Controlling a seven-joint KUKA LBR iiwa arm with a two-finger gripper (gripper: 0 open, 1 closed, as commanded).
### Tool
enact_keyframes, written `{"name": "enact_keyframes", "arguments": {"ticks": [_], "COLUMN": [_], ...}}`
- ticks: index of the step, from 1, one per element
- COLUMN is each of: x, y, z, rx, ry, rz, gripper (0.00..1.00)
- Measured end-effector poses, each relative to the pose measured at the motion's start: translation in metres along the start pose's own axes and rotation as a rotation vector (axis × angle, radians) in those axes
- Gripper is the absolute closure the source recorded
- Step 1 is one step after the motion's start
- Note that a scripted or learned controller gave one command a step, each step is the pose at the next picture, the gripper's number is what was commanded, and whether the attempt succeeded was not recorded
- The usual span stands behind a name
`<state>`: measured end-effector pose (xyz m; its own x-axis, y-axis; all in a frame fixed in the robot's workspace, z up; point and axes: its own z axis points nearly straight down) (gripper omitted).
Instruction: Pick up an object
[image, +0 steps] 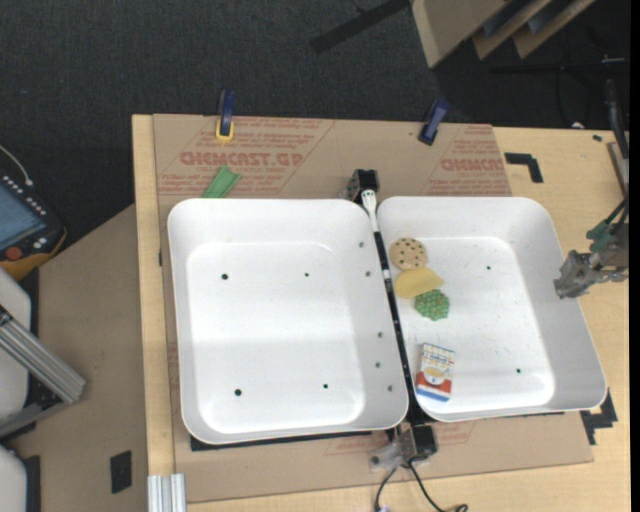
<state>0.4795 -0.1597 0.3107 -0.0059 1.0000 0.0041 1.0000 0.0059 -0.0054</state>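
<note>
We see grey 2-finger gripper (578, 272) at 3 o'clock of right white bin (520, 225) | grip state: can't tell | round tan cookie (408, 252), yellow wedge (417, 282), green knobbly lump (432, 304) w/ small printed carton (435, 371) at 6.

arm: reaching in from right | grey metal two-finger gripper (578, 274): just outside right rim of right shallow white bin (545, 225) | holding: nothing visible
</note>
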Motion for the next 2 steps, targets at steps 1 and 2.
{"name": "enact_keyframes", "arguments": {"ticks": [1,2], "x": [-0.027,-0.030], "y": [0.002,0.019], "z": [-0.144,-0.064], "rx": [-0.024,0.001], "ry": [-0.012,-0.002], "rz": [0.006,0.006], "gripper": [1.00,1.00]}}
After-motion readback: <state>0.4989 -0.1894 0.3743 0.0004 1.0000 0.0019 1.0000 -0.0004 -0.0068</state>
